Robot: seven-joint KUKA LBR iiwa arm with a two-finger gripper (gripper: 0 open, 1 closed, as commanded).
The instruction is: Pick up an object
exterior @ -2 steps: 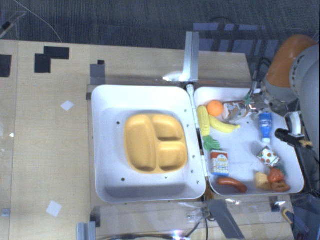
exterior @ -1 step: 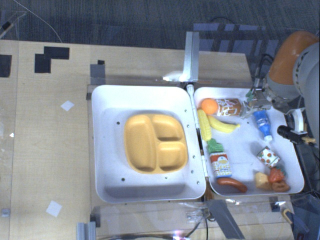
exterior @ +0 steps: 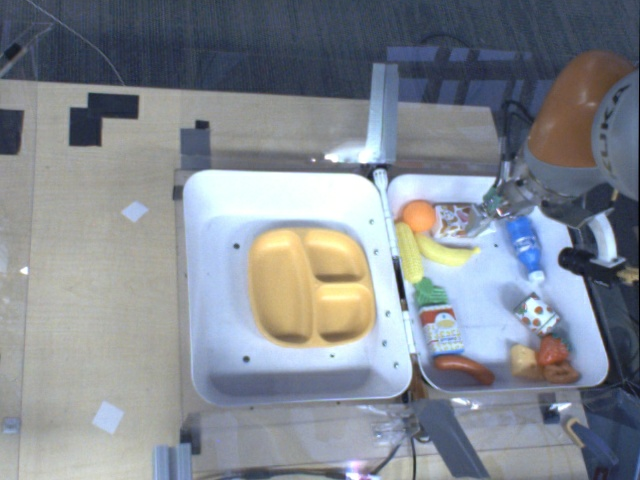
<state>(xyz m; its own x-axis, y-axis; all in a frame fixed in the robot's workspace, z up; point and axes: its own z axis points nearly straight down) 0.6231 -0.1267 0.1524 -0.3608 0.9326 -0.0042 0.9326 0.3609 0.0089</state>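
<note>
My claw (exterior: 497, 206) hangs low at the far edge of the right bin (exterior: 590, 313), next to the little snack packet (exterior: 455, 222) and the blue bottle (exterior: 523, 246), and I cannot tell if it is wide or narrow. At the bin's near edge lie a sausage (exterior: 464, 369) and some small play food, then a ketchup bottle (exterior: 441, 329), then a corn cob (exterior: 408, 253), banana (exterior: 446, 253) and orange (exterior: 419, 216); the left bin (exterior: 210, 298) has a yellow tray (exterior: 310, 286). I think the packet is light, flat and a bit slippery, so I would pinch its thin edges.
</note>
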